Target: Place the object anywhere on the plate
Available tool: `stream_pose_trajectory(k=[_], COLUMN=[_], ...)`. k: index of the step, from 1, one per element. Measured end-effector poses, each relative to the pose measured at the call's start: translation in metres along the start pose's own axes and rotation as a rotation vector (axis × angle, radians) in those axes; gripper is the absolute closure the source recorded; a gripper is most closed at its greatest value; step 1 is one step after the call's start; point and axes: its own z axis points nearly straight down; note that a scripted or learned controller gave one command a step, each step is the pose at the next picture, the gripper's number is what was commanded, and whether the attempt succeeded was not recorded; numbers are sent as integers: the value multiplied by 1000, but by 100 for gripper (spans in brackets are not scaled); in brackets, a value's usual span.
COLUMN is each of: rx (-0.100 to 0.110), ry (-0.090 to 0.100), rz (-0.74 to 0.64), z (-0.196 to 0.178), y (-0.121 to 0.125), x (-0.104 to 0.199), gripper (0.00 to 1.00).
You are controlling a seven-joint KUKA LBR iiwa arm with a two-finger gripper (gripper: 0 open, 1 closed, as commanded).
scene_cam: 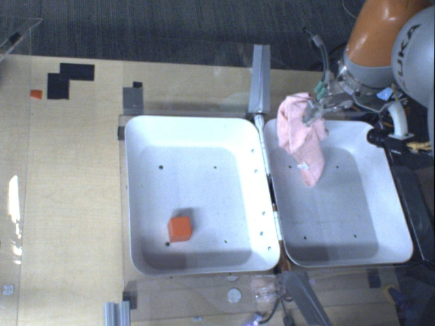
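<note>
Over the right white bin point(353, 243), gripper point(316, 111) pinches limp pink cloth point(299, 141) by a top fold, hanging loose; thin grip risks slipping, or snagging the bin divider.

My arm point(387, 26) reaches in from the right, orange band uppermost, wrist angled down and left, gripper point(314, 111) closed around hanging pink cloth point(299, 138).

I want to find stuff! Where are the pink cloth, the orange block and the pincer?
Cloth point(299, 138): camera view, middle of the hanging pink fabric.
Block point(180, 229): camera view, its top face.
Pincer point(317, 109): camera view, between its fingertips, at the cloth's top.
</note>
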Motion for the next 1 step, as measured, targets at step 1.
stream_pose_trajectory(k=[1], rx=[0], ry=[0], rz=[-6], z=[-2], y=[2], x=[1], gripper=[100])
